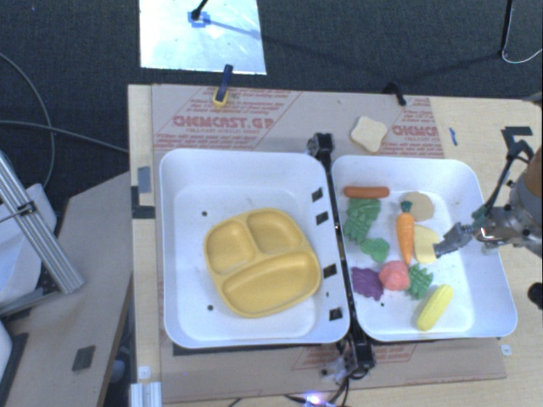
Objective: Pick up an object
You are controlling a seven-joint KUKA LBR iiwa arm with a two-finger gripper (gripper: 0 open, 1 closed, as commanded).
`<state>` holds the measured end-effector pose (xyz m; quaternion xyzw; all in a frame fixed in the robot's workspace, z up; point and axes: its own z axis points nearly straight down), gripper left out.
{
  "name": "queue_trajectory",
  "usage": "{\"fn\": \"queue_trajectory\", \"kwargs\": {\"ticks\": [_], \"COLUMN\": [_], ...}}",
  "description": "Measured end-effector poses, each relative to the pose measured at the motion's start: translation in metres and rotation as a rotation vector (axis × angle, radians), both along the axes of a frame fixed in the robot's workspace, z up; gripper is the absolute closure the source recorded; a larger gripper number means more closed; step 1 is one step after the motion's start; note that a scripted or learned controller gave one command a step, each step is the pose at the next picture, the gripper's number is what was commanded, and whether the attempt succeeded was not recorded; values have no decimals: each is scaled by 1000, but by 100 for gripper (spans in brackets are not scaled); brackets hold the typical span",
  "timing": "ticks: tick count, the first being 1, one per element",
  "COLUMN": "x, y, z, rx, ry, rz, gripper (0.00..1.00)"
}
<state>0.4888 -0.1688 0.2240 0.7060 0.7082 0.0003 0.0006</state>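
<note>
The right bin [484, 312] holds several toy foods: a red sausage [366, 192], a leafy green piece [363, 219], an orange carrot [405, 236], a beige round piece [417, 203], a pale yellow piece [424, 246], purple grapes [366, 282], a pink fruit [394, 275], a small green piece [419, 280] and a yellow corn cob [433, 306]. My gripper [447, 242] reaches in from the right, its tip just beside the pale yellow piece and right of the carrot. Nothing is visibly held.
The left bin [187, 193] holds a yellow divided plate [261, 261]. A toy bread slice [369, 133] lies on the bench behind the right bin. A blue and yellow tool [222, 87] lies at the bench's back edge.
</note>
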Motion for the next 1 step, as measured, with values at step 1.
{"fn": "queue_trajectory", "kwargs": {"ticks": [1], "x": [-4], "y": [-39], "z": [-137], "rx": [3], "ry": [5], "rz": [-7], "gripper": [0]}}
